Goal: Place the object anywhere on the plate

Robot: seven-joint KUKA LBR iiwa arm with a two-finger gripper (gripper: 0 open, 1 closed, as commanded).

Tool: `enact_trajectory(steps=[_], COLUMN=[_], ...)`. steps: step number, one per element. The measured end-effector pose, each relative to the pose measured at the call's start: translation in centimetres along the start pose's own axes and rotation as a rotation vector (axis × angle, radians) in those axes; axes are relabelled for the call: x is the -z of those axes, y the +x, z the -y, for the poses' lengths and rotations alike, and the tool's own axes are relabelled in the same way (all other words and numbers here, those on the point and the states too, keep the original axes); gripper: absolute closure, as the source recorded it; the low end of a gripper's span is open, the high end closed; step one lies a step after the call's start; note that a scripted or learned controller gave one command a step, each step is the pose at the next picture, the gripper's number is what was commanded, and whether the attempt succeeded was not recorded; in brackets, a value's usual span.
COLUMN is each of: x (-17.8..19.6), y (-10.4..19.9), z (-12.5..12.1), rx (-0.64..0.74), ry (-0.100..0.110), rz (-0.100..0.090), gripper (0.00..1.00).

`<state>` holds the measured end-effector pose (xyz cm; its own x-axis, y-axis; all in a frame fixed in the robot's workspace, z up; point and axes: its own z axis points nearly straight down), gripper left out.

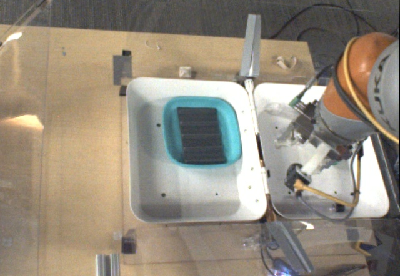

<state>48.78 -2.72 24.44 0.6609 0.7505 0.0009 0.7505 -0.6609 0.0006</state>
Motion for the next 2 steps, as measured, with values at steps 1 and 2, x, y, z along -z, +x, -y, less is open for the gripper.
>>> enact_trajectory(steps=[1,2], x=[5.17,5.15], y=[-3.82,-3.80], z=[-3.40,-3.38], rx=[-0.074,-0.074], ry=[-0.002,-0.002], rz=[-0.001,0.000], gripper=[0.00,0.00])
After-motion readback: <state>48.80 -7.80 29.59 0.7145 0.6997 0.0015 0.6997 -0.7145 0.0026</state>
